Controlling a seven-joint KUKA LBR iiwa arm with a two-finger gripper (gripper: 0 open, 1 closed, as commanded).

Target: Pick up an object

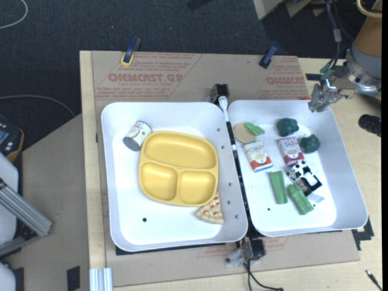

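Overhead slanted view of the desk [91,162], which carries two shallow white bins side by side. Your arm [370,47] enters at upper right; its jaws [319,102] hang over the far right corner of the right bin [348,187], above the rim, with nothing visible between them. You cannot tell from this angle whether they are released or clenched.

Right bin, contents: two dark green lumps, one [287,126] near the far wall and one [310,142] just beside it toward the right; a tan disc with a green leaf piece [248,130] at the far left; a small carton with a red and white label [258,155]; a second carton in dark red [290,150]; a black and white piece [305,179]; a green stick [278,187] and a second green piece [300,199] lying near it. All objects lie well apart from the jaws; the nearest is the first green lump.

Left bin [115,193], contents: a yellow divided plate [177,167] in the middle; a small can [137,135] on its side, touching the plate's far left edge; a pizza slice [211,211] at the plate's near right corner.
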